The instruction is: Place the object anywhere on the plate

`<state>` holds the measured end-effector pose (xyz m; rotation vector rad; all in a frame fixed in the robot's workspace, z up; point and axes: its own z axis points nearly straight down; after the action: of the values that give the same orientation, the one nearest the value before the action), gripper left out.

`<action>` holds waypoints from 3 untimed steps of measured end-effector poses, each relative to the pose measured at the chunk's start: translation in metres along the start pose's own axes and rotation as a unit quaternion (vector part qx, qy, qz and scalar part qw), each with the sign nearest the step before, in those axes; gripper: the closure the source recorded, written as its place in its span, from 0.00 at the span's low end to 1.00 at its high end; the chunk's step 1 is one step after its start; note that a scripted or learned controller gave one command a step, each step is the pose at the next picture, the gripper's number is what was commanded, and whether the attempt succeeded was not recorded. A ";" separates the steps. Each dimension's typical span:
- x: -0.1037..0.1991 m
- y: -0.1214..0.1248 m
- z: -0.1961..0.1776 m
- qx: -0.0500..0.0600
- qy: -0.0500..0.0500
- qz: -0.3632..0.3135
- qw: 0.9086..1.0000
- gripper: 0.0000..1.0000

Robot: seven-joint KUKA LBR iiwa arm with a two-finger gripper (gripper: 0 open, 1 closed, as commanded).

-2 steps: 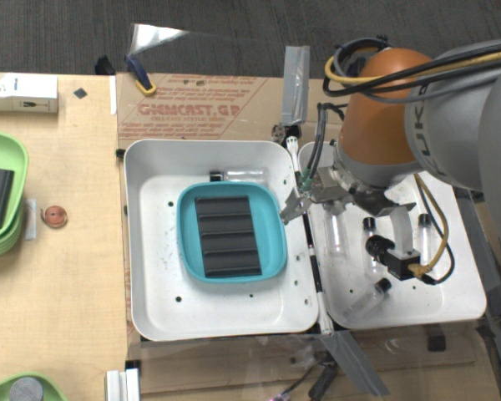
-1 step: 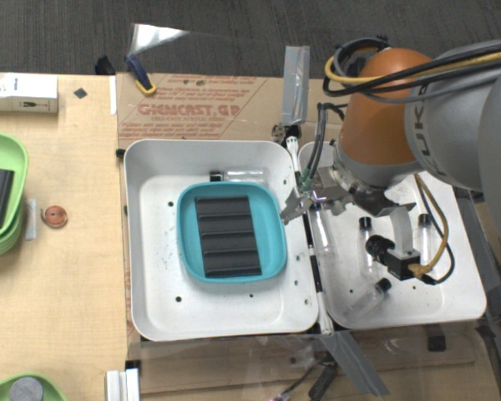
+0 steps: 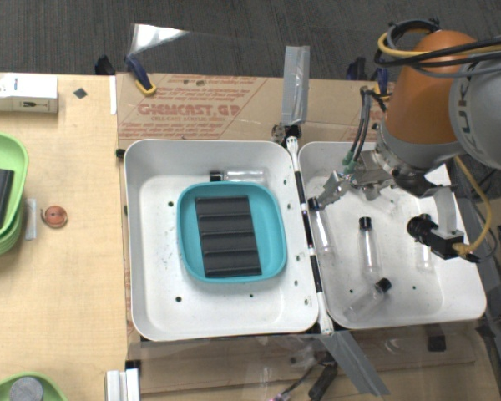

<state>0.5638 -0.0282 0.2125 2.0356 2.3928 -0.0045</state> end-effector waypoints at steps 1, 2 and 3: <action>-0.034 -0.019 -0.131 0.000 0.000 0.030 1.000 0.00; -0.078 0.016 -0.228 0.000 0.000 0.035 0.999 0.00; -0.078 0.016 -0.227 0.000 0.000 0.035 0.999 0.00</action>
<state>0.5924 -0.1019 0.4400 2.1174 2.3211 -0.0050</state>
